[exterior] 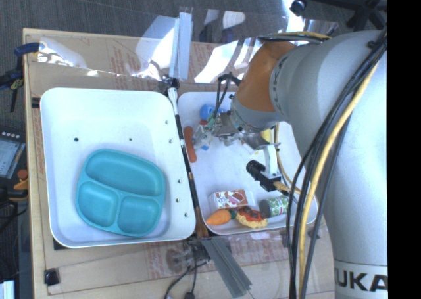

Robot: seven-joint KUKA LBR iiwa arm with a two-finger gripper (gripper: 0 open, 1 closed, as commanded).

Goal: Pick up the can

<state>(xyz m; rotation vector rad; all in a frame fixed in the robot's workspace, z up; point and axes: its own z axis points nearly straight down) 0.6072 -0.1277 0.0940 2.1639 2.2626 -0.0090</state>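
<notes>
Smooth white bins [105, 104] hold a cylindrical can [275, 206]; claw [209, 128] grip unclear.

Grey arm [342, 94], orange band [260, 81]

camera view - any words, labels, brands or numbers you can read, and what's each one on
"UKA" in white letters, cut off at the frame's lower right, on the grey robot arm.
Red and white printed carton in the right white bin: its print is too blurred to read.
Faint reddish printing on the brown cardboard sheet under the bins: too blurred to read.
Small green and silver can: label too small to read.
</notes>
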